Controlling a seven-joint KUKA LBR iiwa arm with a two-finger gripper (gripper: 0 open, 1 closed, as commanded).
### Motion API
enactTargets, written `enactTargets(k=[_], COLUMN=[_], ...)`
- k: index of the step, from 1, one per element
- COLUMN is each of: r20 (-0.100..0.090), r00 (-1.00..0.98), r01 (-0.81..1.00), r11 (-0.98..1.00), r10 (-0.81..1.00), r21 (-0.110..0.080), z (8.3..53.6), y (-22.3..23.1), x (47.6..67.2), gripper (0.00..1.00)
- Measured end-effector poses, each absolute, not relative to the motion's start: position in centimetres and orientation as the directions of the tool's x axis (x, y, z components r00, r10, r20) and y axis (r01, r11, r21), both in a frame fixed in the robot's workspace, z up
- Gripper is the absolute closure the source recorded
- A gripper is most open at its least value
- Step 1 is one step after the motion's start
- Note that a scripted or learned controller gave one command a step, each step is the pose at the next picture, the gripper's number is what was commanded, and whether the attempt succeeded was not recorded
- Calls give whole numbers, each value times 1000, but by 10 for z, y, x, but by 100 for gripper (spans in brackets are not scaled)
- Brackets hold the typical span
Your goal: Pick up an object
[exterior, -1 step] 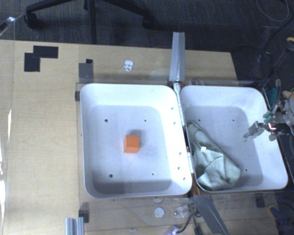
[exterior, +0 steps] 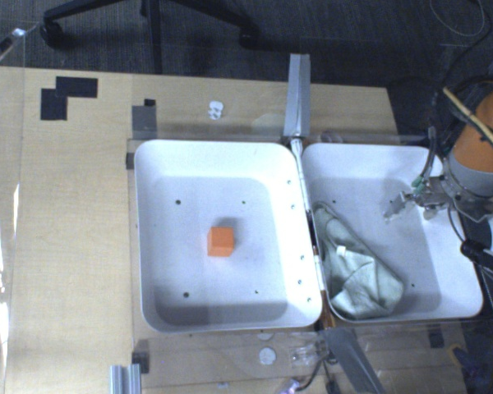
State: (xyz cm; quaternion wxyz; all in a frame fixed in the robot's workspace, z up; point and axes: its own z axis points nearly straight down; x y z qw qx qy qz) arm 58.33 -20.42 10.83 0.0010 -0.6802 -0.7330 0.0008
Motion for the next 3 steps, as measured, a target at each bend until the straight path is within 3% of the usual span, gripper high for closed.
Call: enactTargets(k=[1, 2, 3], r20=[1, -1, -1], r00=[-79, -59, 70], r01=[997, 998, 998], r11=[79, 59, -70], r10=[997, 998, 998], r21=[-3, 1, -1], z=[117, 176, 201], y=[-203, -165, -150], x=[584, 661, 669], gripper=[100, 100, 100])
